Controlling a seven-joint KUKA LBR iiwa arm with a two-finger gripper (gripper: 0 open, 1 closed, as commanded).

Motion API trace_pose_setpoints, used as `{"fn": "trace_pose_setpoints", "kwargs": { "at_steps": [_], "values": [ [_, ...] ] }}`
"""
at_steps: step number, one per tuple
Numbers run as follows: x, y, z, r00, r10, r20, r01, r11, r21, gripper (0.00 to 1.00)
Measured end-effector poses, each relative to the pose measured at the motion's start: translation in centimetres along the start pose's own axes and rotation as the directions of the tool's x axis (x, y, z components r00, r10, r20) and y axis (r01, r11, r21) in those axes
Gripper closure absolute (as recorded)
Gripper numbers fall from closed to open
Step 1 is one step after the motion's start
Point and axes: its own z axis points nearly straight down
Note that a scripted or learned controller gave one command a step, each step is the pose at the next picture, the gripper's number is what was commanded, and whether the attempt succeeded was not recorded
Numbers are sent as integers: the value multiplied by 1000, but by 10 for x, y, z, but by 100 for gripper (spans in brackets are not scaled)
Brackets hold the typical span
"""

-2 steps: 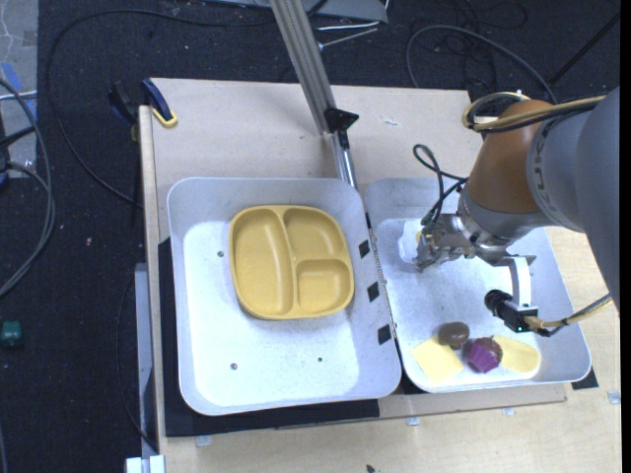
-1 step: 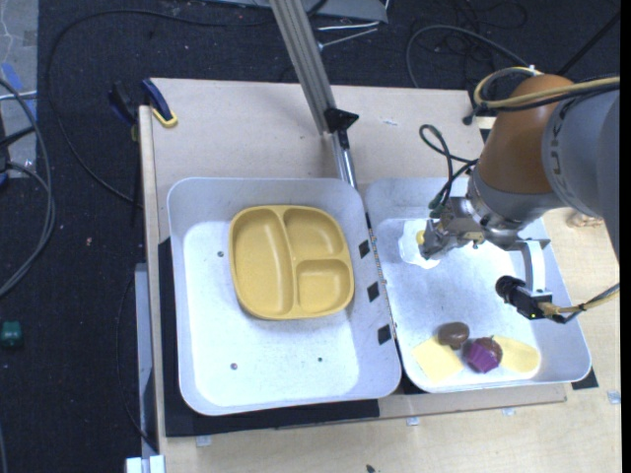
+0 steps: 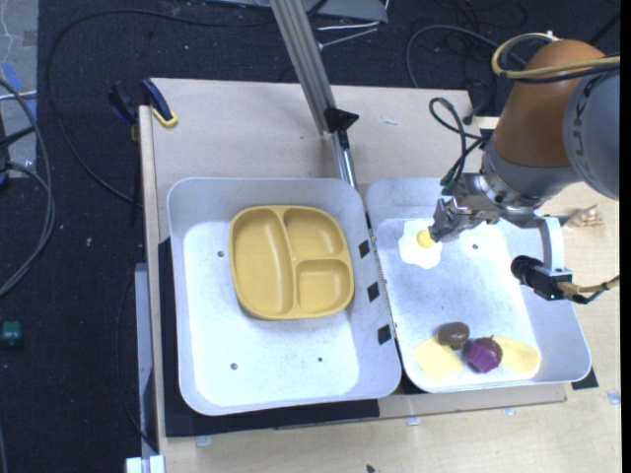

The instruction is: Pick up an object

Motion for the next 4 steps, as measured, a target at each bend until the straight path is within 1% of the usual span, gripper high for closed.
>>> {"fn": "trace_pose_setpoints", "kwargs": {
  "at_steps": [1, 2, 3, 4],
  "values": [
    [0, 1, -24, 1000, 0, 0, 0, 1000, 0, 100],
    [50, -15, -12, 1000, -3, -2, 3, 1000, 6, 100],
    [90, -27, -14, 1000, -2, -1, 2, 1000, 5, 100],
    [139, -45, -5, 1000, -2, -1, 2, 1000, 6, 100]
  ]
}}
